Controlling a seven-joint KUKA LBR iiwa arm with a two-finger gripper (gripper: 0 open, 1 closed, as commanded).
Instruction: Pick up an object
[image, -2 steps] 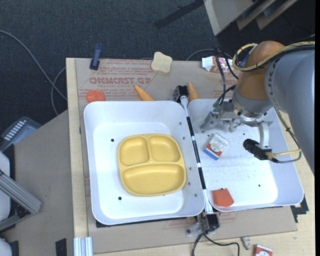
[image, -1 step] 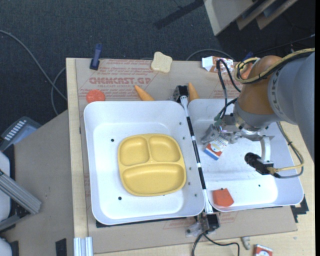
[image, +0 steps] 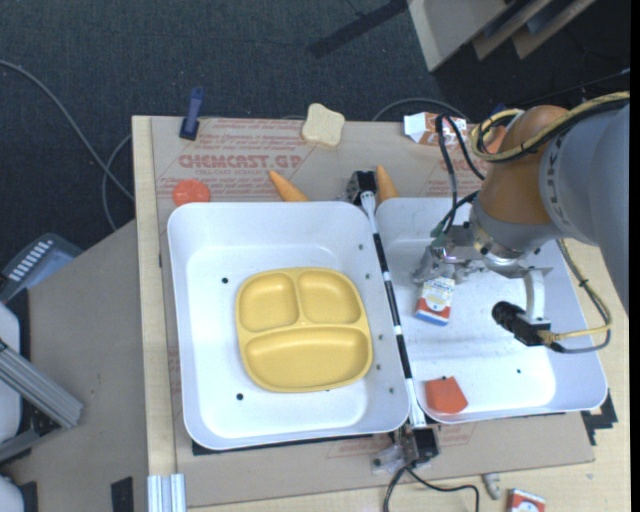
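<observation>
Two shallow white bins sit side by side on the worktop (image: 150, 300), and nearest the camera, in the front corner of the right bin (image: 560, 390), lies an orange block (image: 446, 395), well apart from the arm. Further in, near the middle of the same bin, a small carton (image: 435, 300) with white, red and blue printing stands slightly tilted, and the hand (image: 447, 262) hangs right over its top. From this slanted view I cannot tell whether the hand is open or closed, nor whether it touches the carton at all. The carton looks light and thin-walled, likely to dent under a hard squeeze and to tip or slide on the smooth bin floor; its flat opposite sides, taken around mid-height, seem the safest hold. The left bin (image: 200, 250) carries a yellow divided plate (image: 300, 328), stiff and broad, a poor fit for a two-finger pinch except at its rim. Beyond the bins, on the cardboard at the back of the worktop, lie an orange carrot-like piece (image: 287, 187), a pale slice of toy bread (image: 323, 124) and a blue clip (image: 191, 112). Dark carpet surrounds the worktop, with loose cables trailing across it.
</observation>
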